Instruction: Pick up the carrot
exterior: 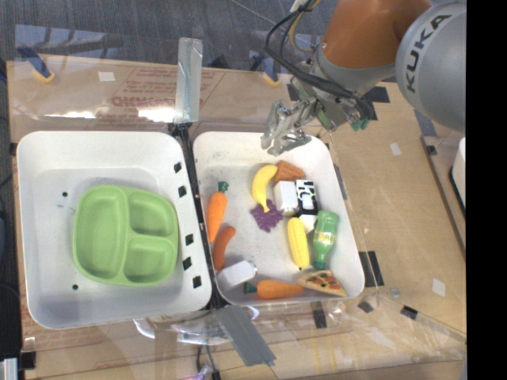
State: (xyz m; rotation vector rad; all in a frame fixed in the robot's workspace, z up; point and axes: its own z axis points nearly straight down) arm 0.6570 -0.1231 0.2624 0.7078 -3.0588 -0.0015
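Note:
A carrot (215,214) with a green top lies along the left wall of the right bin (342,204). A second carrot (279,289) lies flat near the bin's front edge, between a white piece and a pizza slice. My gripper (284,135) hangs over the bin's back rim, above and behind the banana (263,184). It is open, with nothing between its metal fingers (273,135), and it is well apart from both carrots.
The right bin also holds an orange-red sausage (223,244), purple grapes (267,216), corn (298,242), a green bottle (324,238), a black-and-white carton (305,196), a white piece (237,274) and a pizza slice (323,282). A green divided plate (124,234) sits in the left bin (32,212).

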